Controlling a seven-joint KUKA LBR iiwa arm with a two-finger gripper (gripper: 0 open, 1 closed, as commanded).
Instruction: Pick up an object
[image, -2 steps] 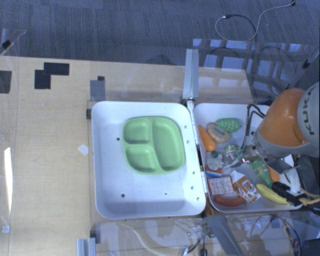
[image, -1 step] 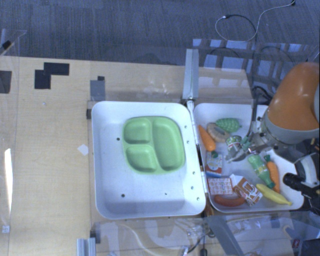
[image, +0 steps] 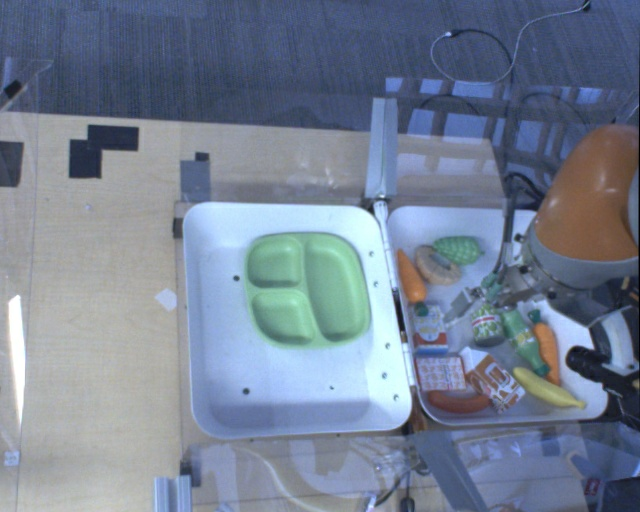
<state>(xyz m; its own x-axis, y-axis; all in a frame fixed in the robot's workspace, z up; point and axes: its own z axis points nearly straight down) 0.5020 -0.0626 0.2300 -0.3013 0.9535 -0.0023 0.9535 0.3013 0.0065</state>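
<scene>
The right bin holds several toy foods. Among them are an orange carrot, a green knobbly piece, a round bun, a small can, a red and white box, a red sausage, a brown carton, a banana and a second carrot. My gripper hangs low over the middle of this bin, just above a round green and white item. The view shows no item held in the gripper.
The left bin carries a green divided plate. A metal divider post stands between the bins at the back. The arm's orange band looms over the right bin's far right side. Cables lie behind the bins.
</scene>
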